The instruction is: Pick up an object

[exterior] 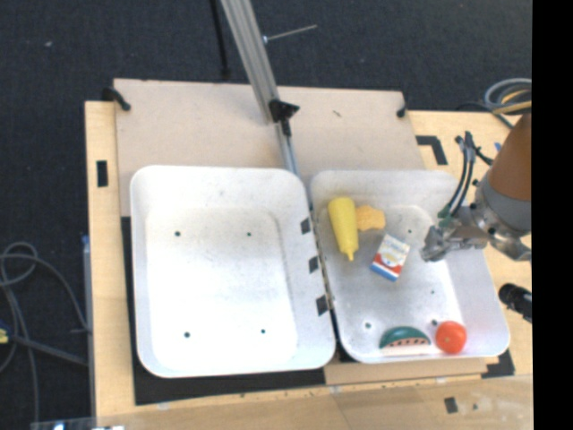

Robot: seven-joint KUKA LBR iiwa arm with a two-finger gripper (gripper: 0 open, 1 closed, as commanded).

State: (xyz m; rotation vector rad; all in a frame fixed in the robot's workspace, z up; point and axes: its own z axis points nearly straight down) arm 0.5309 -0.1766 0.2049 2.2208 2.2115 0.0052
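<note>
The right bin [466, 330] holds a yellow mustard bottle [343, 226] with a small yellow lump [370, 217] touching its right side. Near the bin's middle lies a small white carton with red and blue print [390, 258]. At the front edge sit a watermelon slice [405, 338] and a red-orange ball [451, 336]. My gripper [436, 244] hangs over the right part of this bin, just right of the carton, with nothing seen between its fingers. The arm's orange band [515, 164] is at the right edge.
The left bin [152, 195] sits beside the right one, parted by a narrow gap with black clips. A metal pole [255, 52] slants in from the top to the bins' back edge. Cables [27, 285] lie on the dark floor at left.
</note>
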